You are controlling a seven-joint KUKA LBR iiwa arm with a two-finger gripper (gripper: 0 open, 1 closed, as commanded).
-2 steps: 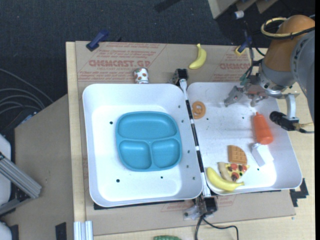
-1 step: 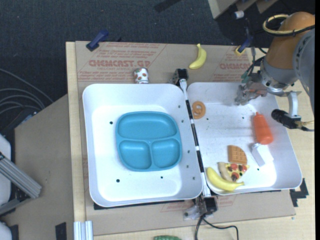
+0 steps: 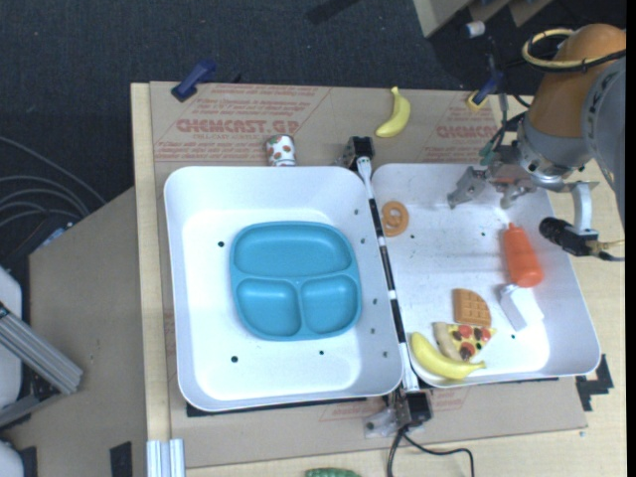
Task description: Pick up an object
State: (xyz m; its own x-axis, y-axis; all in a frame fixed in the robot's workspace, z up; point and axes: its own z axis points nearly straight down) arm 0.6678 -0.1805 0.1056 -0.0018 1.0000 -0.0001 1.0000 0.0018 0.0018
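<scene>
The pincer point(image 3: 489, 189) hangs over the far part of the right bin point(image 3: 571, 351), with 2 thin fingers spread apart and nothing between them, so it is open wide and carries nothing. Every candidate for the pick lies in this right bin: a small ring-shaped pretzel point(image 3: 395, 218) near the divider, an orange carrot-like piece point(image 3: 521, 255) close below and to the right of the pincer, a waffle point(image 3: 472, 308), a grey block point(image 3: 513, 307) just beside the waffle, a pizza slice point(image 3: 466, 340) and a banana point(image 3: 442, 359) at the near edge. The left bin point(image 3: 199, 366) holds a blue 3-compartment plate point(image 3: 294, 278).

The main risk, as I judge it, is closing on bare floor: the pincer sits between the pretzel and the carrot piece, over neither of them, and a straight descent from here probably grips nothing. The carrot piece looks rounded and smooth, so an off-centre squeeze may make it roll or squirt out. The waffle, pizza slice and banana touch or overlap, so a grasp there may shove neighbours or lift 2 things. The pretzel is flat and low, so fingers may skid over it.
</scene>
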